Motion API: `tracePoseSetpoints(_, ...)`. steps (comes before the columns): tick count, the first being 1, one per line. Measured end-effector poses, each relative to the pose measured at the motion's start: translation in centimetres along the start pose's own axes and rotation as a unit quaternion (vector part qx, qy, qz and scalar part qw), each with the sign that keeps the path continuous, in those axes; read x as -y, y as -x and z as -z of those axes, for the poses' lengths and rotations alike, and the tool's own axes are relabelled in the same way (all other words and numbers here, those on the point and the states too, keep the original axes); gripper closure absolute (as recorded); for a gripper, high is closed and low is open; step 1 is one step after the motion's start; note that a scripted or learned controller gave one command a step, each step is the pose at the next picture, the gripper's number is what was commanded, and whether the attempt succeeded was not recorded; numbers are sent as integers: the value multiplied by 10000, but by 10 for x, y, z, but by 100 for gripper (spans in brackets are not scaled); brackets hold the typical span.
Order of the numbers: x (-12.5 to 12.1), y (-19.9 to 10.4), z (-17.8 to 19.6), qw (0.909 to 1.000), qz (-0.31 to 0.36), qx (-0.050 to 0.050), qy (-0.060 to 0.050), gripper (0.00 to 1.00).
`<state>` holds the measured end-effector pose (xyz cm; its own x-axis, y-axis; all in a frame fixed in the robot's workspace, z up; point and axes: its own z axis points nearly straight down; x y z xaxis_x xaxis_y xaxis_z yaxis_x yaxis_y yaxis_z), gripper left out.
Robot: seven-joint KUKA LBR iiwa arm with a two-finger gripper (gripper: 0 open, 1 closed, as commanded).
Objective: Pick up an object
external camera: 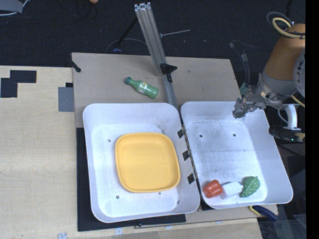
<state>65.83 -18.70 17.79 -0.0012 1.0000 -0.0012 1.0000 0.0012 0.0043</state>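
Bench (209,78) | bottle (142,87) behind bins | pincer (240,111) state unclear, over right bin (269,153)

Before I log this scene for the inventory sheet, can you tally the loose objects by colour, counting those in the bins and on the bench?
Yellow: 1, the plate in the left bin
Green: 2, the toy bottle on the bench and the bumpy green item in the right bin
Red: 1, the red item
White: 1, the white block
Total: 5
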Motion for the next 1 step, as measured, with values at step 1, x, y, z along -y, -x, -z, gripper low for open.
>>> tracePoseSetpoints(1,5,4,45,10000,-10,-1,-4,100)
